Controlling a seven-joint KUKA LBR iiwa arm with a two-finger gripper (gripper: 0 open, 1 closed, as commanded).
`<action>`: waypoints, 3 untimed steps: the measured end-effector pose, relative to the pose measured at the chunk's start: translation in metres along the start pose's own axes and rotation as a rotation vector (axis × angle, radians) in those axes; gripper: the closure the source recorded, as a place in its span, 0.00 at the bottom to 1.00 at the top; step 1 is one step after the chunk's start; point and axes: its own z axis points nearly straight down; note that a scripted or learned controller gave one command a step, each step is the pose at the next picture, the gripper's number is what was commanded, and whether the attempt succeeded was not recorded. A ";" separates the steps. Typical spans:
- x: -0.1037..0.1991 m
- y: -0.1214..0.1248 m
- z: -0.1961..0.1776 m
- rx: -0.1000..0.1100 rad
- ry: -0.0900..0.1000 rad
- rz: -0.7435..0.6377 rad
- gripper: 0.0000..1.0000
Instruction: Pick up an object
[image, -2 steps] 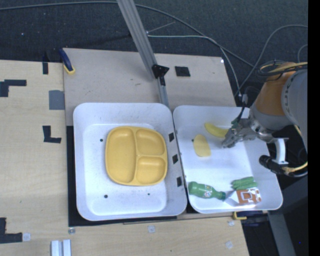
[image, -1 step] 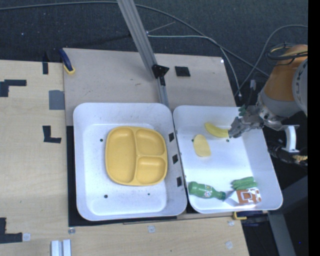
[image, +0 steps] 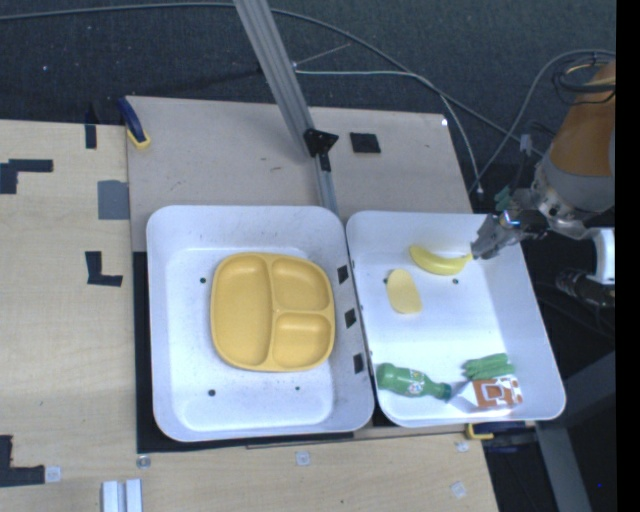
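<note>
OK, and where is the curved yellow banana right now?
The curved yellow banana lies in the right white bin, near its far edge, just beyond the pale yellow oval piece, with the gripper at its right end.

A mustard-yellow three-compartment plastic plate (image: 271, 311) lies in the white left bin (image: 170, 250). The white right bin (image: 520, 310) holds a yellow banana (image: 438, 261) near its far edge, a pale yellow oval piece (image: 404, 292), a green bottle (image: 410, 381) and an orange-and-white patterned packet (image: 494, 392) at its near edge.
</note>
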 end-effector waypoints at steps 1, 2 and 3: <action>0.051 -0.005 -0.003 0.005 0.003 -0.004 1.00; 0.096 -0.003 -0.009 0.006 0.003 -0.004 1.00; 0.148 0.003 -0.019 0.004 0.003 -0.005 1.00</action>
